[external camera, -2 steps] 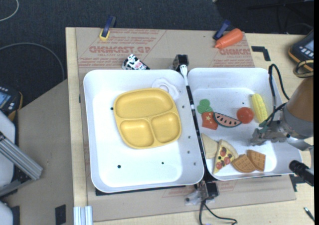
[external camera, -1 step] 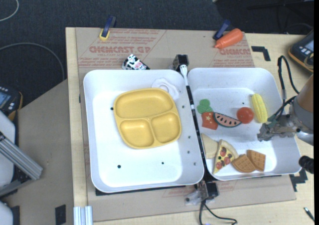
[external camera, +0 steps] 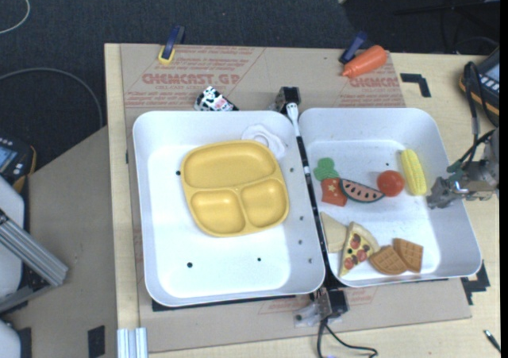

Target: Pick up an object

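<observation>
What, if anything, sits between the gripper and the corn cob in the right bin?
Nothing visible. The gripper sits at the right bin's right edge, and the corn cob lies just left of it with bare white floor between them. The tomato lies beyond the cob, not in the path.

I see toy foods lying in the right bin (external camera: 444,142): a yellow corn cob (external camera: 412,171) far right, a red tomato (external camera: 390,182) beside it, a watermelon slice (external camera: 362,190), a green piece (external camera: 325,167), and nearer, a pizza slice (external camera: 358,248) and two waffles (external camera: 398,256).
</observation>
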`<action>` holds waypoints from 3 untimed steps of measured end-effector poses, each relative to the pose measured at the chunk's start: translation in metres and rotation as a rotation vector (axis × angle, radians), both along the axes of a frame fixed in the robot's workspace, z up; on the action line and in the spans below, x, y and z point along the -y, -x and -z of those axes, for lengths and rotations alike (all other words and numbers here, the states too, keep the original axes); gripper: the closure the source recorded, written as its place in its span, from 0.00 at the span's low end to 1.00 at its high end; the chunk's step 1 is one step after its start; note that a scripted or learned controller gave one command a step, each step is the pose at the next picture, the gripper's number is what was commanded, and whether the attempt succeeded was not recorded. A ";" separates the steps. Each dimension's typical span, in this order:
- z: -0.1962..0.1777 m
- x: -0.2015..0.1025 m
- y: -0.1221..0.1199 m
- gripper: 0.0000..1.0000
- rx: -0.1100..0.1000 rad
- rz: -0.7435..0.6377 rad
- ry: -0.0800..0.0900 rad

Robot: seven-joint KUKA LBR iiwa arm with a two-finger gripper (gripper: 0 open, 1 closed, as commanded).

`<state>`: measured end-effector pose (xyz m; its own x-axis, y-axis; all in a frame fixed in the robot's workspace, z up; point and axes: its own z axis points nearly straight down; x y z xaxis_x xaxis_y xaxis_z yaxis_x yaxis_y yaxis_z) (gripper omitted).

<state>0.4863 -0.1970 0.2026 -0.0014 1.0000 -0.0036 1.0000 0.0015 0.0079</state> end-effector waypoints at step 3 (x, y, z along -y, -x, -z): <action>-0.034 -0.104 -0.028 1.00 -0.004 -0.005 -0.004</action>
